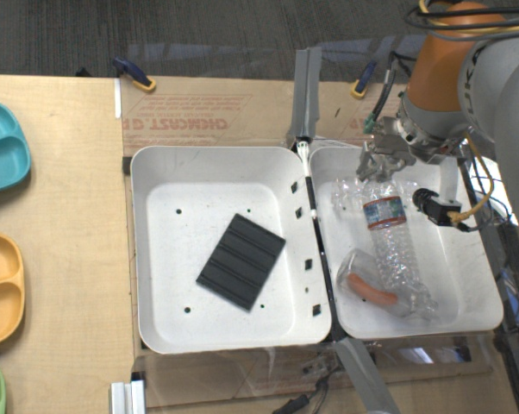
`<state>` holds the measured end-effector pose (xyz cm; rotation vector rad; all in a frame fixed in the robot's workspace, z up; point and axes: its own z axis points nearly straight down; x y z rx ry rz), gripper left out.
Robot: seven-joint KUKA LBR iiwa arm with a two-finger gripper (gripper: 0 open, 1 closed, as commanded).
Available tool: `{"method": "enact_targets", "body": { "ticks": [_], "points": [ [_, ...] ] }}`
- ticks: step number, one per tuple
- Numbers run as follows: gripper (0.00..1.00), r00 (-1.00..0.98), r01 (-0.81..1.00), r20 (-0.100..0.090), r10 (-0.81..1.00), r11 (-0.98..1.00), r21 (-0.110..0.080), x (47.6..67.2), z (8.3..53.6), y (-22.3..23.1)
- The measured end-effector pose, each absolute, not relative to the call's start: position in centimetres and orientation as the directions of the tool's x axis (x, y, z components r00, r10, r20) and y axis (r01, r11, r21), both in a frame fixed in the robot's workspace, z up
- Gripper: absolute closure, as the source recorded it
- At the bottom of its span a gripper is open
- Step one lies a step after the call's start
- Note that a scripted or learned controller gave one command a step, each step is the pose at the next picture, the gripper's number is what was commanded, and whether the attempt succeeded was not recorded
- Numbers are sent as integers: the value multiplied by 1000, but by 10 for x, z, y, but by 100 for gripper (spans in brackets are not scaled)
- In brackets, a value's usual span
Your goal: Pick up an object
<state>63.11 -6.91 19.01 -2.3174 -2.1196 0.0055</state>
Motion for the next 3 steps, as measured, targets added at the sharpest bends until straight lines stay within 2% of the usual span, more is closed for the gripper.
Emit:
{"method": "enact_targets", "body": {
  "ticks": [1, 2, 3],
  "points": [
    [100, 536, 844, -4, 844, -536, -2, 628, 237, -27],
    [100, 361, 933, -4, 933, -361, -3, 658, 227, -19],
    [100, 118, 993, -3, 993, -118, -2, 659, 237, -24]
  ]
}}
